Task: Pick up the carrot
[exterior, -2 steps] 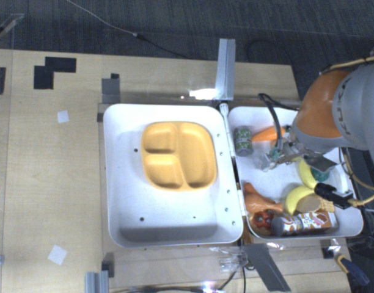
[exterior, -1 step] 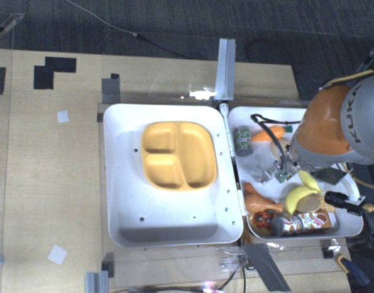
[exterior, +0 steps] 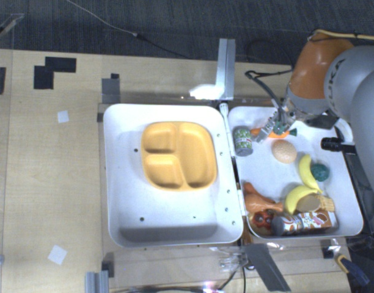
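Spanning the pale wooden tabletop (exterior: pixel 46 182), two shallow white bins are recorded side by side.

Left bin (exterior: pixel 123 182): one yellow tray (exterior: pixel 176 155) with three compartments is set near the middle, toward the far side.

Right bin (exterior: pixel 346 224): several items are listed.
- Carrot (exterior: pixel 258 132): a small orange piece is seen near the far left part of this bin, between the green can and the gripper, just beside both. Most of it is hidden, so its full shape cannot be told.
- Green can (exterior: pixel 242 140): laid at the bin's left wall, next to the carrot.
- Beige round item (exterior: pixel 285 152): placed just below the gripper.
- Yellow banana (exterior: pixel 305 171) and a second yellow fruit (exterior: pixel 297 195): grouped on the right side, with a dark teal ball (exterior: pixel 320 172) touching the banana.
- Brown drumstick-like item (exterior: pixel 258 197): laid at the left, near the front.
- Red and dark clutter and a labelled bottle (exterior: pixel 304 223): lined along the near wall.

Arm (exterior: pixel 352 78): grey with an orange band, it is brought in from the right over the far end of the right bin. Gripper (exterior: pixel 276 127): it is positioned low beside the carrot. Whether it is apart or together cannot be told from this slant, and nothing is visibly clamped.
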Tool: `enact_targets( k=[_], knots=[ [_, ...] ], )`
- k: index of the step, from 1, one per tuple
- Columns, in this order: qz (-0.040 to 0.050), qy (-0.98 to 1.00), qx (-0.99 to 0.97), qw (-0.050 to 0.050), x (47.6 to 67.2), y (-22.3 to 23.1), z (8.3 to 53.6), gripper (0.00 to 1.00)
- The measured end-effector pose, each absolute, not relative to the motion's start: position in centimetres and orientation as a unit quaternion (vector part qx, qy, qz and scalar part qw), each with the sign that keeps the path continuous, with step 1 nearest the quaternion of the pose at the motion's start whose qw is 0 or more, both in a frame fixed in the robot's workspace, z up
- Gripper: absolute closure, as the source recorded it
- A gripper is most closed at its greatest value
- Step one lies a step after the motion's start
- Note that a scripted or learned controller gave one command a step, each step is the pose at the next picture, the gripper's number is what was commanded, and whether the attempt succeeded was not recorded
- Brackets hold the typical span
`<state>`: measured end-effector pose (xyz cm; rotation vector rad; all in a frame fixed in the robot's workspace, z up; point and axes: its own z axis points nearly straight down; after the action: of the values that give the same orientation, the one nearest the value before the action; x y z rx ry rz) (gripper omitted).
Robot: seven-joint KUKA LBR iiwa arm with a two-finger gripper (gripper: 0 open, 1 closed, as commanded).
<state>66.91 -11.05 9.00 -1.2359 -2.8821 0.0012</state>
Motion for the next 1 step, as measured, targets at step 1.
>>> enact_targets(
  k=[1],
  knots=[
    [0.0,-0.919,-0.393,0.007,66.79,-10.85,9.0,0.0]
  ],
)
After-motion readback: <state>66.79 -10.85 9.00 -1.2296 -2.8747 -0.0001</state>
